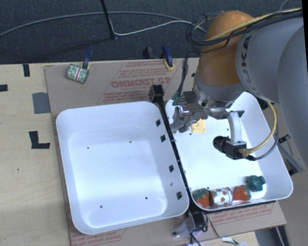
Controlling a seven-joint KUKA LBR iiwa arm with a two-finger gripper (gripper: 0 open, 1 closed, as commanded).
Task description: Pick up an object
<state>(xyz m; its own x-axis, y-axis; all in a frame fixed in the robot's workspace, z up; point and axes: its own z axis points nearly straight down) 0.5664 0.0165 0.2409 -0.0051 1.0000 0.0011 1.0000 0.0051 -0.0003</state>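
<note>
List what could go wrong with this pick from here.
1. The gripper sits beside the divider; descending here may strike it.
2. The yellow piece lies flat and looks thin, so the grasp may slip off.
3. The toys crowd the right bin's near wall, leaving little room around them.

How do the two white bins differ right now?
The left bin shows bare floor, while the right bin holds small items: a row along its near edge, including a red-and-white can and a green piece, plus a yellow piece further back. The gripper hangs over the right bin, not the left bin. Both are shallow, white, side by side.
</note>
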